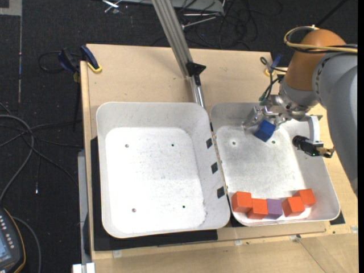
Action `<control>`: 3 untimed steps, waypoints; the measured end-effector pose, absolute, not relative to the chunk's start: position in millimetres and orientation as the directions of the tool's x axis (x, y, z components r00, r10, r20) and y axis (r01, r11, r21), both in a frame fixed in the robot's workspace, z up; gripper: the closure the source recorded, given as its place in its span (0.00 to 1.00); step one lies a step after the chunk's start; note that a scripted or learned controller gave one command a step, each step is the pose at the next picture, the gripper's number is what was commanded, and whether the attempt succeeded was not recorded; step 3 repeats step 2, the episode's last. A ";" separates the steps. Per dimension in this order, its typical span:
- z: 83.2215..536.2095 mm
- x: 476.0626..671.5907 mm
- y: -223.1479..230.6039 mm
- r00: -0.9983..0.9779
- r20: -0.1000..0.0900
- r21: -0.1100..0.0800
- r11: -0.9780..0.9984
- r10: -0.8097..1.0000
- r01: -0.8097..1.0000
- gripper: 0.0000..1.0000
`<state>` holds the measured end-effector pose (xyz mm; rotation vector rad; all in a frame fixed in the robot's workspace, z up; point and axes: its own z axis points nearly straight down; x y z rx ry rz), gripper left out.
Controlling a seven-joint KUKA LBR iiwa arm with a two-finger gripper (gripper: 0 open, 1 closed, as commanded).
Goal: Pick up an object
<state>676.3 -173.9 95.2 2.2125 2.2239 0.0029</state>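
Camera view, from above and at a slant. Reaching in from 3 o'clock: the grey arm [341, 90], bent at the orange band [310, 56] toward 1 o'clock of the scene, then angled down and leftward to the wrist over the right bin [273, 169]. Gripper [263, 124] poised above the bin's upper part, about 12 o'clock of that bin's floor, fingers pointing down and toward 8 o'clock. Clamped between them: a blue block [264, 131], held up off the speckled white floor (a faint shadow just beneath it). Tilted, that block, one corner aimed down toward 6 o'clock; too nearly square to name a long axis with any certainty. Fingers set narrow, only as far apart as the block itself.

Along the right bin's 6 o'clock rim, a row of small blocks lying close together: an orange block [243, 201] at the 7 o'clock end, a second orange block [259, 207] touching it, a purple block [274, 208] next, then two more orange blocks [300, 202] toward 5 o'clock. Well apart from the held block, all of these.

At 9 o'clock of the right bin, just beside it with rims overlapping: the left bin [151, 166], white and speckled likewise. Both resting on the tan bench [142, 73]. From 12 o'clock, a slanted metal pole [173, 30] running down to the seam between the bins.
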 end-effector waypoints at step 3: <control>107.5 665.8 -152.5 -0.003 -0.003 0.005 0.003 1.000 1.000 1.00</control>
